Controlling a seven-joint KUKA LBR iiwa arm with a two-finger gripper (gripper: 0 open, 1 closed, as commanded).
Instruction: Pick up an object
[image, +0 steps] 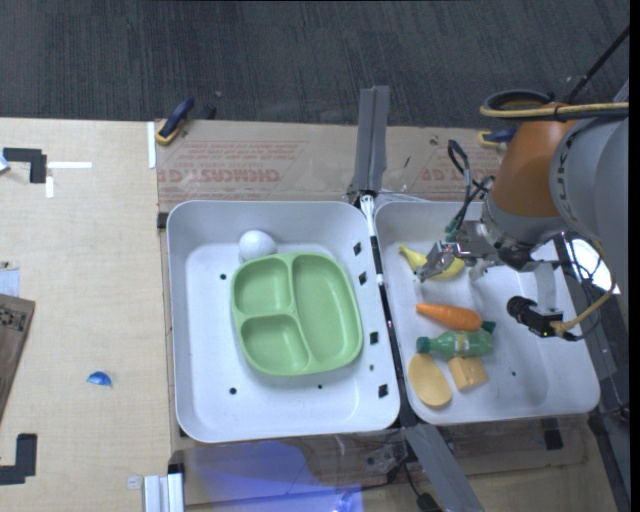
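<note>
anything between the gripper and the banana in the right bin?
Nothing visible. The gripper sits low in the right bin, directly at the banana and partly covering it. The carrot, green bottle and the two tan pieces lie nearer the front of the bin, off that path.

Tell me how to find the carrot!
Look in the right bin, the one the arm reaches into. The carrot lies across its middle, just above a green bottle. It is the only orange thing there with a little green tip.
</note>
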